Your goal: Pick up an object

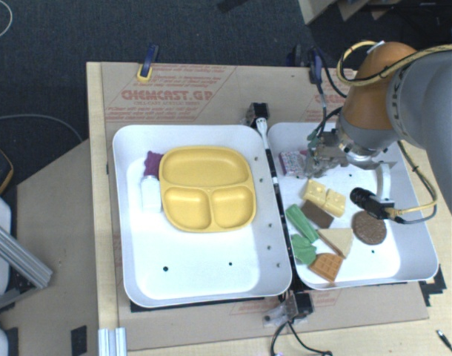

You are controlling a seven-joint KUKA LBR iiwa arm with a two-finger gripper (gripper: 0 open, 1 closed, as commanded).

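The arm entered from 3 o'clock and hung over the right bin, with the tool low over that bin's 11 o'clock corner, close to the divider between the bins. Whether the tool was open, closed or gripping could not be told; its tip was a dark cluster against a small pinkish-grey packet, and nothing was visibly held. The candidate objects sat bunched in the right bin toward 6 to 9 o'clock of its floor: two pale yellow blocks side by side, a dark brown block touching them below, a green piece along the divider side, a cream wedge, a tan waffle-like square nearest the 6 o'clock rim, and a round brown disc at 3 o'clock of the cluster. A black cable fitting from the arm lay just above the disc. Judgement: the tool's low stance at the packet suggested that the packet was the target, since it lay apart from the crowd and offered clear access. Risk: the packet looked flat and near the bin wall, so a grip could slip. The left bin held a yellow compartment tray with a purple item and a white item at its 9 o'clock edge, well apart from the tool. Both bins rested on the tabletop.
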